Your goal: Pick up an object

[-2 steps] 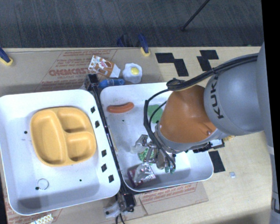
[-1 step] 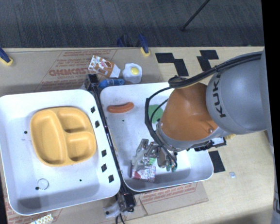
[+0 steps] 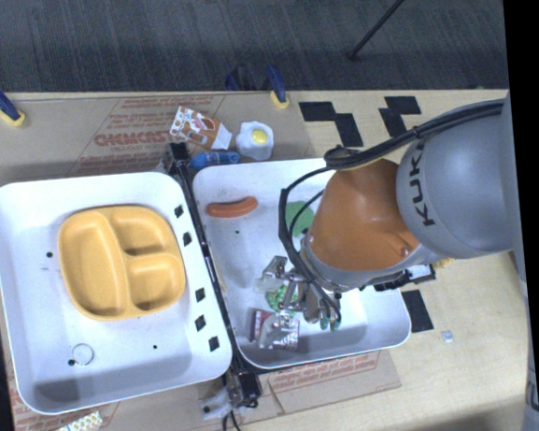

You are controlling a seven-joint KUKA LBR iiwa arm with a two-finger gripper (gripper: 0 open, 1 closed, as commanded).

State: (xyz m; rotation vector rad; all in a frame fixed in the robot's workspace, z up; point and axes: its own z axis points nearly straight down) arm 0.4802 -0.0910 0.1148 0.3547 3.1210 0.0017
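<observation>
Cardboard-lined bench [image 3: 131, 128], two white bins [image 3: 25, 212]

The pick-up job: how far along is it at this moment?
Done: the end effector is down in the right bin among small packets. In hand: nothing visibly held. Left: grasping and lifting one thing; the sausage and the yellow tray in the left bin lie untouched.

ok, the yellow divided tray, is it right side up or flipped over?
Right side up. The yellow tray lies flat in the left bin with its three compartments facing up, and nothing shows in them.
</observation>
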